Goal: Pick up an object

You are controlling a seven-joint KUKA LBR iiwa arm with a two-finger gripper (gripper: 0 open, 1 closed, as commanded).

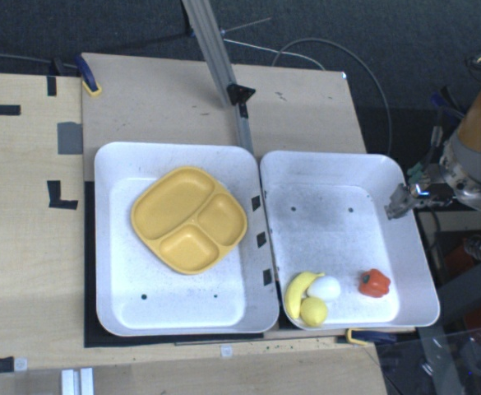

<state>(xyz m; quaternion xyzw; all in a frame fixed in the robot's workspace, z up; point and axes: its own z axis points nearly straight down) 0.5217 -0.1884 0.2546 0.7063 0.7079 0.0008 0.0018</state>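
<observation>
Arm (469, 151) reaches over right bin's (404, 245) right rim; cannot tell the jaws' state.

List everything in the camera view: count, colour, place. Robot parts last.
divided plate: 1, yellow, three compartments, lying in the left bin
banana: 1, yellow, near front-left corner of the right bin
egg-shaped object: 1, white, touching the banana's right side
lemon-like fruit: 1, yellow, just in front of the white one, against the banana
pepper-like object: 1, red-orange, front right of the right bin, apart from the others
left bin: 1, white, shallow
right bin: 1, white, shallow, beside the left one
gripper: 1, grey, over the right bin's right rim; finger state unclear
</observation>
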